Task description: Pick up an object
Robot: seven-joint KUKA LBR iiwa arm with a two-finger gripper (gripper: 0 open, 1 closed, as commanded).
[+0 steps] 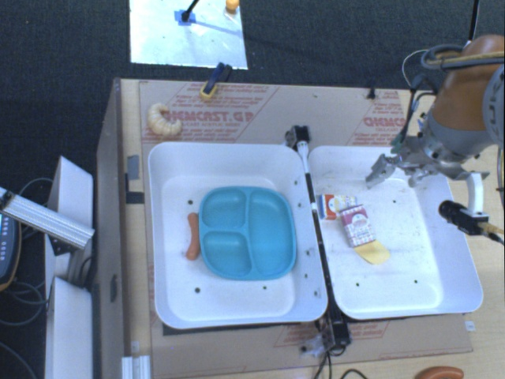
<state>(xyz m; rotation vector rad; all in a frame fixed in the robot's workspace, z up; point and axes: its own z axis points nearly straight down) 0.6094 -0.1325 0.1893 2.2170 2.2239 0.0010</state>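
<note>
Where right bin (442, 294) lies: one box (357, 224), one sponge (373, 252).

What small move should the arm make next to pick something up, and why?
Probably move the gripper toward the view's lower left and lower it over the small box in the right bin. The gripper hangs above that bin's upper part with nothing between its jaws, and the box lies apart from the bin walls, beside a yellow piece.

Your right bin (442, 290) is bare from three to six o'clock; the small cartons (351, 218) and yellow piece (374, 252) crowd nine o'clock.
</note>
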